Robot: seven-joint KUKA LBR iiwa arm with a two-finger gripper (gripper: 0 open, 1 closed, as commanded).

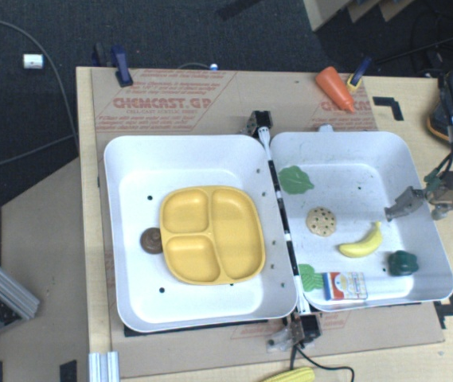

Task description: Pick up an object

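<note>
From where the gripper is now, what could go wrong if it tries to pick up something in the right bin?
1. The gripper hangs close to the right bin's right wall, so a descent here may strike the wall.
2. The banana is curved and lies flat, so the fingers might slip off it.
3. The dark green object sits near the bin's corner, and the carton lies by the front wall, leaving little room for fingers.

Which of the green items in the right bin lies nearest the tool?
The dark green object by the bin's right wall, just below the tool; the leaf-like piece and the front green piece lie farther left.
</note>
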